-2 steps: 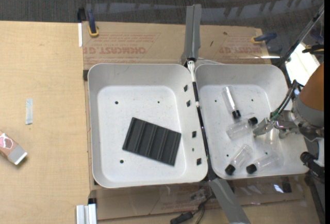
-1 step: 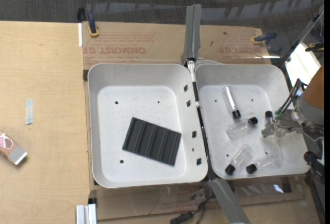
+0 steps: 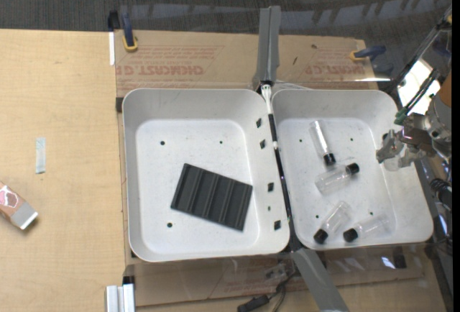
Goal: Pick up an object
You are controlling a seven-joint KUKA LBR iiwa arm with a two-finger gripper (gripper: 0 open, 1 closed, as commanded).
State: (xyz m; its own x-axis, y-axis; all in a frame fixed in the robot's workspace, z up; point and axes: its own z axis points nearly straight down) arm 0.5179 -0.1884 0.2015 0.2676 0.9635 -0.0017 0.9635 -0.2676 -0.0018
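**Desk:** Bench first — what lies on it?

**Photographer:** Two white bins side by side on brown cardboard (image 3: 215, 62), tan tabletop to the left. The left bin (image 3: 133, 159) holds one dark ribbed panel (image 3: 213, 196), lying flat and turned at a slant, near the bin's middle.

**Desk:** And the right bin?

**Photographer:** The right bin (image 3: 287, 159) carries clear vials with black caps. One vial (image 3: 321, 141) lies at the far side, cap pointing toward the near edge. A second vial (image 3: 338, 175) lies just near of it, cap to the right. Two more vials (image 3: 330, 223) (image 3: 366, 228) rest by the near rim, caps down-left.

**Desk:** Where is the gripper?

**Photographer:** The gripper (image 3: 393, 149) hangs over the bin's right wall, arm coming in from the right. Whether its fingers stand apart or closed cannot be told; the metal blurs against the white rim. Nothing is visibly between them.

**Desk:** How do the vials sit relative to it?

**Photographer:** All lie to its left. The second vial's cap is nearest, close by but apart. The two at the near rim lie nearer the camera than the gripper. The panel is well apart, across the divider.

**Desk:** Anything outside the bins?

**Photographer:** A small grey strip (image 3: 40, 156) and a carton (image 3: 16, 207) on the tabletop, far left.
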